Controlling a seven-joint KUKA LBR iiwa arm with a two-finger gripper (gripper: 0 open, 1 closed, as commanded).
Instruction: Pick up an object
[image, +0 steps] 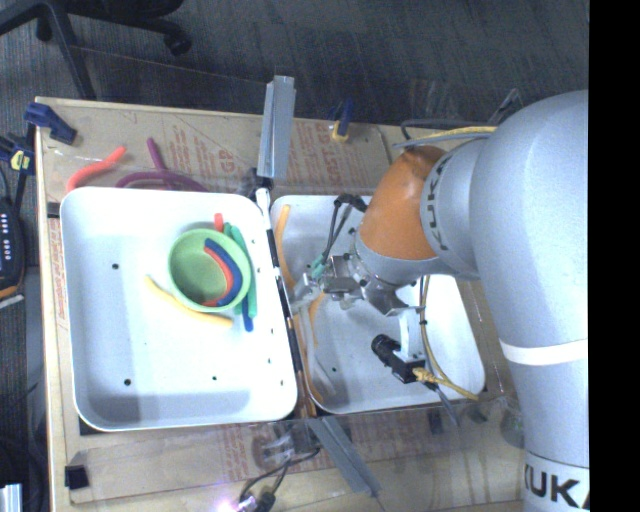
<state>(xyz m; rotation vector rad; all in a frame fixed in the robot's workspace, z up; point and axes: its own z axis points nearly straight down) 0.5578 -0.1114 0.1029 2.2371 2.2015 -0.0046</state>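
A green bowl (207, 269) sits in the left bin (100, 390), a little toward that bin's far right corner, with red and blue curved pieces (228, 266) lying inside it. A yellow strip (185, 300) pokes out from under the bowl's near side, and a green stick (243, 275) runs along its right edge, close to the bin's right wall.

The gripper (325, 280) is down in the right bin (455, 385), near that bin's left wall, under the arm's orange band (400, 205); whether it is open or closed cannot be made out. An orange strip (281, 250) lies along the right bin's left wall.

The letters "KUK" (556, 490) read white on the grey arm base at the bench's near right corner. Faint reddish print covers the bench (330, 140) top but is too blurred to read.
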